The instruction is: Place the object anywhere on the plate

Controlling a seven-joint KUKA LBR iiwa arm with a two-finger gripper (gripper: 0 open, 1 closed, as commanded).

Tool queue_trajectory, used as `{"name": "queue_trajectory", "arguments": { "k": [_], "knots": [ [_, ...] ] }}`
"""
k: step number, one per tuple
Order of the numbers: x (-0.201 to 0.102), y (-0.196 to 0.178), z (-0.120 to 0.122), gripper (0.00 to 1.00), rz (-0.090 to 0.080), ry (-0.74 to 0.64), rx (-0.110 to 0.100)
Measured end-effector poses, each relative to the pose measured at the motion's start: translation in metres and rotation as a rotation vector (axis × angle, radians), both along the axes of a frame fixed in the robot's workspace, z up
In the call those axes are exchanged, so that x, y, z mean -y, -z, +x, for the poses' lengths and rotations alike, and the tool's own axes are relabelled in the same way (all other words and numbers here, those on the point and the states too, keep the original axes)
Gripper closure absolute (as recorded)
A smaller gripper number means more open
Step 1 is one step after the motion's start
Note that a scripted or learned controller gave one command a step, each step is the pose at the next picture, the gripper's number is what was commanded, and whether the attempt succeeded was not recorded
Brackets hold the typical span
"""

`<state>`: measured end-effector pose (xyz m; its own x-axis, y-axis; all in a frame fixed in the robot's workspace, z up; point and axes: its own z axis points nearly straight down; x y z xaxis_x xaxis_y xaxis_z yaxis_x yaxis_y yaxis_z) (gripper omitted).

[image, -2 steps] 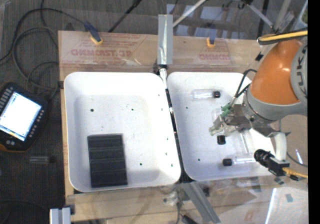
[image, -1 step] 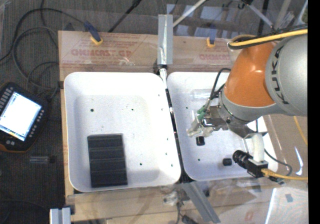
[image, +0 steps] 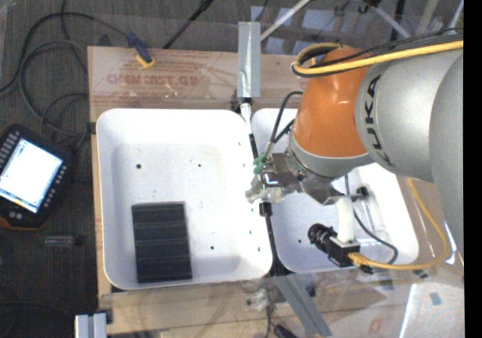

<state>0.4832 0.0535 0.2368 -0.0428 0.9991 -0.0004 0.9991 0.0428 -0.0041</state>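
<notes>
The plate (image: 160, 242) is a dark, ridged rectangle lying in the near-left corner of the left white bin (image: 120, 133). My gripper (image: 262, 190) hangs below the orange wrist band (image: 331, 114), right over the divider between the two bins, about a plate's length to the right of the plate and slightly farther back. The bulky grey arm (image: 422, 118) covers most of the right bin (image: 294, 254). A small green and white part (image: 258, 168) shows at the gripper's edge; I cannot tell what it is.
A black connector with a yellow cable (image: 331, 242) hangs from the wrist over the right bin's near side. A metal post (image: 248, 58) stands behind the bins. A teach pendant (image: 28, 177) lies left of the bench.
</notes>
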Motion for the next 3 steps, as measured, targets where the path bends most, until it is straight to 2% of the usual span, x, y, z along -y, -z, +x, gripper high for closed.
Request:
{"name": "queue_trajectory", "arguments": {
  "k": [1,2,3],
  "knots": [
    [-0.062,0.028,-0.001,1.00,-0.002,0.056,-0.002],
    [-0.125,0.034,-0.001,1.00,-0.001,-0.164,-0.001],
    [-0.163,0.031,0.000,1.00,0.001,-0.581,0.000]
  ]
}}
